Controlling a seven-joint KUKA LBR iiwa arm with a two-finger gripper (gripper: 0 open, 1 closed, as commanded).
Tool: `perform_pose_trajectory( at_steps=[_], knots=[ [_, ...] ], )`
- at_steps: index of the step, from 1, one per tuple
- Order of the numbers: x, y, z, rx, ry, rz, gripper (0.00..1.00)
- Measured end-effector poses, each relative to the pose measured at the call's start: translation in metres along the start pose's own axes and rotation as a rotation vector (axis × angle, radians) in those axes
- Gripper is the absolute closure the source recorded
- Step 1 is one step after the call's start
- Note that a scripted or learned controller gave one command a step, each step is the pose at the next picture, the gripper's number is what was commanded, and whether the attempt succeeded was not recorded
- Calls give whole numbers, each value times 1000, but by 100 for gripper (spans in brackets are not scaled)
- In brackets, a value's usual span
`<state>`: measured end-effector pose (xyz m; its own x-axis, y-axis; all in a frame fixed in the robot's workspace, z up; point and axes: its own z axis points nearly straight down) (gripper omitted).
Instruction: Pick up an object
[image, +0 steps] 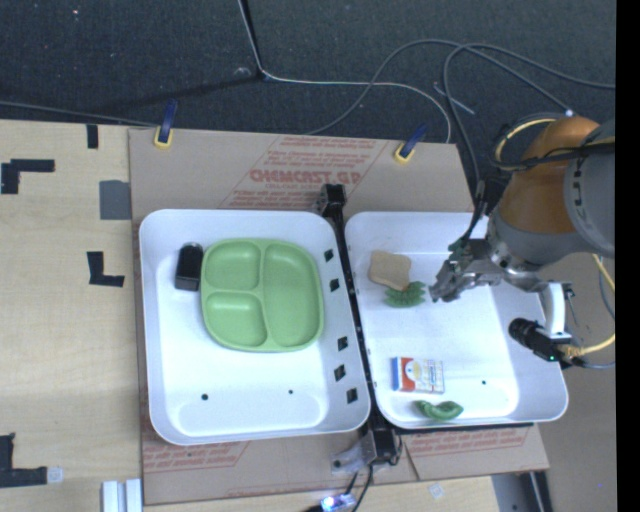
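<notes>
Over the right bin (500, 340), near its upper middle, the gripper (447, 285) hangs low with its dark fingers pointing toward the view's left. Whether those fingers are apart or together cannot be told; they are small and blurred against the white floor, and nothing shows between them.

Just beside the fingertips, to the view's left, lies a small green leafy piece (405, 295), ruffled at its edge and flat on the bin floor. It touches, or very nearly touches, a tan block (389, 268) that looks like a slice of bread or a sponge, sitting slightly above it near the divider between the bins.

Farther down the same bin rests a small white card or packet (416, 375) with a red and blue patch at its left end; its print is too small to read. Below that, close to the bin's lower rim, lies a second green piece (439, 408), elongated and curved.

Behind the gripper, the arm's grey wrist rises to the orange band (535, 175) at the view's right.

Across the divider, the left bin (165, 380) holds a light green plate (263, 295) with three compartments, and a small black block (188, 267) touching its left edge.

Beneath both bins lies a brown board (300, 165) with faded red lettering, not clearly legible.
</notes>
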<state>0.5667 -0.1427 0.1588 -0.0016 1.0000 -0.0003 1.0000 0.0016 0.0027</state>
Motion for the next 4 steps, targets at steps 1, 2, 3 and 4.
perform_pose_trajectory(
  at_steps=[1, 2, 3, 4],
  knots=[
    [-7, -2, -61, -2, -1, 1, 100],
    [-4, -8, -107, -2, -1, 0, 100],
    [56, -22, -94, 5, 2, -4, 100],
    [106, -32, -78, 6, 1, -4, 100]
  ],
)
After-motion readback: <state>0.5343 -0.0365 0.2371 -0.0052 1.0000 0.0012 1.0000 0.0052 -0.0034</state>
